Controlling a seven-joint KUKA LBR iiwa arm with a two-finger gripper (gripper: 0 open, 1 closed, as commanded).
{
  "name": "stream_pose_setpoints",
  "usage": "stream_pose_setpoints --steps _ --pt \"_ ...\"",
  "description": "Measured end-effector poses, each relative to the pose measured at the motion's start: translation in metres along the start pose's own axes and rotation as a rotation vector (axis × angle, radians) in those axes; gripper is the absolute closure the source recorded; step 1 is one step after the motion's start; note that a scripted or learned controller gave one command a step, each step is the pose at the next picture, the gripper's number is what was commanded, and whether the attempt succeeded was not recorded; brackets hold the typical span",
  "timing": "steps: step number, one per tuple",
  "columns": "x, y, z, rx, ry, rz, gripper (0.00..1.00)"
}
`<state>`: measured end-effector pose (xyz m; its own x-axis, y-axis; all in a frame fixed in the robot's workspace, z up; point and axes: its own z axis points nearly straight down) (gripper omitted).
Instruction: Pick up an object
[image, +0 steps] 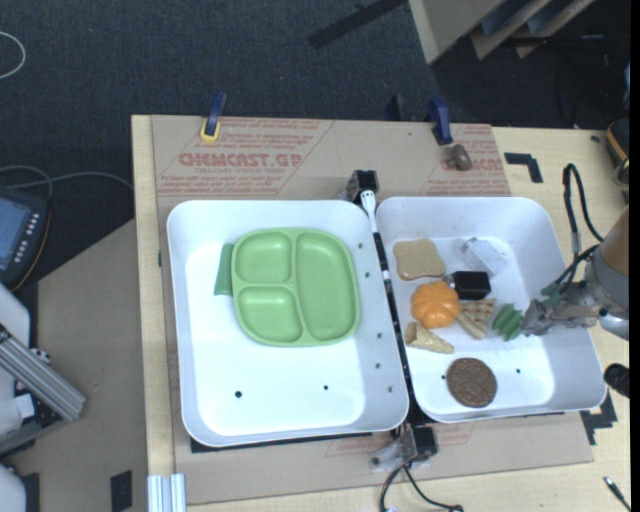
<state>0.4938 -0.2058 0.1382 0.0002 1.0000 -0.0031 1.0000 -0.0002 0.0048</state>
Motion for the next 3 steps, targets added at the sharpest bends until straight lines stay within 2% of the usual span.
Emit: stream_pose_setpoints --steps 2,3 --pt "-0.003 0.005 -0.090 -0.003 -0.001 -0.001 1.00" --pt "0.049 0.025 -0.100 0.000 0.003 -0.007 1.00"
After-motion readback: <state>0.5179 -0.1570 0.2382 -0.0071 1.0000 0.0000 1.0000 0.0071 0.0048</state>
